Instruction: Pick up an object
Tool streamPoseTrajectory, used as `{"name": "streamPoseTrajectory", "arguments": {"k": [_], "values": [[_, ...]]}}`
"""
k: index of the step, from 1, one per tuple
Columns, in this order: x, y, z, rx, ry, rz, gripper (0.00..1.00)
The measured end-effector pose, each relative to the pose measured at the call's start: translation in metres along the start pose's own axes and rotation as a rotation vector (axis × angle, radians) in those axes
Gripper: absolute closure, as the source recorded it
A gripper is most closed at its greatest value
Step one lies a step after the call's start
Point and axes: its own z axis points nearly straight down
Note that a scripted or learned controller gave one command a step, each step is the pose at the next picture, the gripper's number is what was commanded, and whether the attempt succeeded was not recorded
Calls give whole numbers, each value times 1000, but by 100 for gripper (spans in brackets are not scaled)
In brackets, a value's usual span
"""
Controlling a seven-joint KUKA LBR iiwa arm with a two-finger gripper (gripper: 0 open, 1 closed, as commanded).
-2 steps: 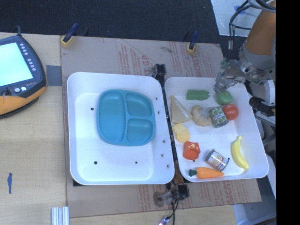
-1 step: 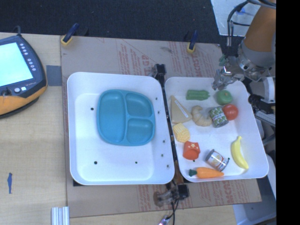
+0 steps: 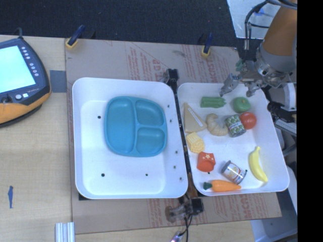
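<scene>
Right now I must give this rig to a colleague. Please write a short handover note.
Gripper: open, nothing between its fingers, hovering at the far edge of the right bin.
Right bin holds the toy foods: green pickle, green apple, tomato, banana, carrot, two cans and more.
Left bin holds a blue divided plate.
Done: nothing picked yet.
Left: lower, grasp one object, lift.

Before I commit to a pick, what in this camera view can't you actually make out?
- Gripper: small and slightly blurred above the right bin's far edge; whether the jaws grip anything is unclear.
- Arm: cut off by the right and top edges.
- Can: label too small to read.
- Beige piece mid-bin: too small to identify.
- Handheld screen: cut off at the left edge, display washed out.
</scene>
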Motion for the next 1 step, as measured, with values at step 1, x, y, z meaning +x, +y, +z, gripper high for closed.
{"name": "streamPoseTrajectory", "arguments": {"k": [1], "values": [[35,-1,105,6,0,-1,0]]}}
